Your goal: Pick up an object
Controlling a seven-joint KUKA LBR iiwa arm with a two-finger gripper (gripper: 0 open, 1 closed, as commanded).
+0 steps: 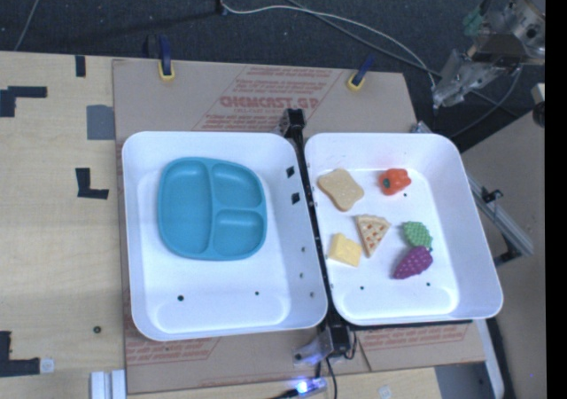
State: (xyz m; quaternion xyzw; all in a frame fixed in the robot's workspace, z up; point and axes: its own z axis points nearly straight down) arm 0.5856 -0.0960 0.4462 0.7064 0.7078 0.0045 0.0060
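Observation:
The right bin holds several toy foods: a tan bread slice, a red pepper, a wedge of pizza, a yellow cheese block, a green broccoli piece and a purple grape bunch. My gripper hangs high at the upper right, beyond the right bin's far corner and well apart from every piece. Nothing hangs from it.
In the left bin lies a blue divided plate. Both bins rest on a cardboard sheet held by two yellow clamps. Cables run across the dark floor behind.

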